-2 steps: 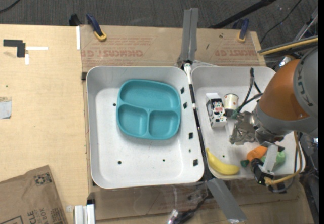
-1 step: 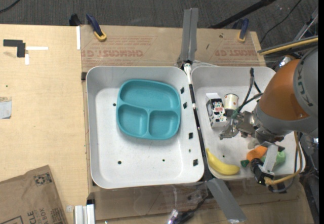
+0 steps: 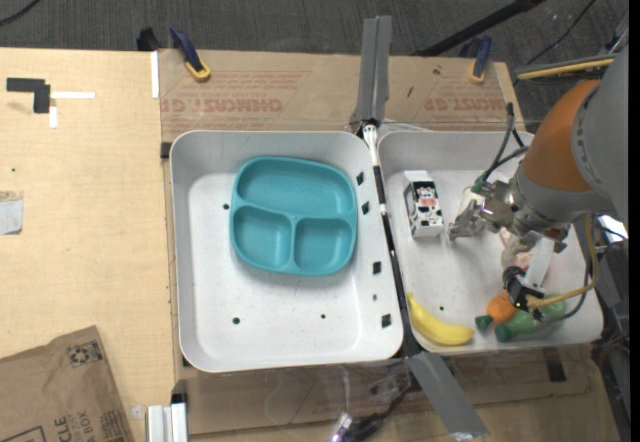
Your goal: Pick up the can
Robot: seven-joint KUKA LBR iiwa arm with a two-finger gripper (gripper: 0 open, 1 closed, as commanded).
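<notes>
The two shallow white plastic bins sit side by side; the right bin [image 3: 452, 275] serves as the reference here. The left bin [image 3: 200, 260] adjoins its near wall and holds a teal three-compartment plate [image 3: 293, 215], which is not part of the task. The grey arm with the orange band [image 3: 570, 150] enters over the right bin's outer edge, and its body is cut off by the frame. The arm reaches low toward the bin's middle, probably to approach the can from the side. A yellow banana [image 3: 438, 328] lies in the right bin's front corner nearest the left bin. The task item, a small white can with a red and black label [image 3: 424, 207], rests in the right bin's rear half, close to the dividing wall. The metal gripper [image 3: 468, 223] sits just beside the can, apart from it, with nothing visibly held. Whether it is open or closed cannot be determined. A small orange item [image 3: 500, 308] and a green item [image 3: 517, 328] lie tangled with cables at the right bin's front outer corner, and what they are is unclear.
</notes>
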